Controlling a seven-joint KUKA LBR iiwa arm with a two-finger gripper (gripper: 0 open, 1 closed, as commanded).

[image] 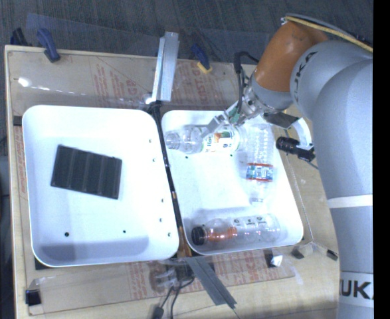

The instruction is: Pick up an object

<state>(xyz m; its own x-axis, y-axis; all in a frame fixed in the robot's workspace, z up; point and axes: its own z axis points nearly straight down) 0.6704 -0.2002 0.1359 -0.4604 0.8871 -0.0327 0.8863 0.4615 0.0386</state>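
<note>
My gripper [222,126] reaches down into the far end of the right bin [294,208], under the orange wrist band. It sits right over a clear plastic bottle [193,140] lying on its side, at the end with a green and orange label. Whether it touches that bottle I cannot tell. A second clear bottle with a blue label [258,159] lies just right of the gripper. A third bottle with a black cap and orange contents [238,231] lies along the bin's near wall.
The left bin [35,178] holds a dark ribbed rectangular pad [87,171]. A metal divider bar [165,65] stands between the bins at the back. Blue clamps [48,45] hold the bench's far edge. The grey arm fills the right side.
</note>
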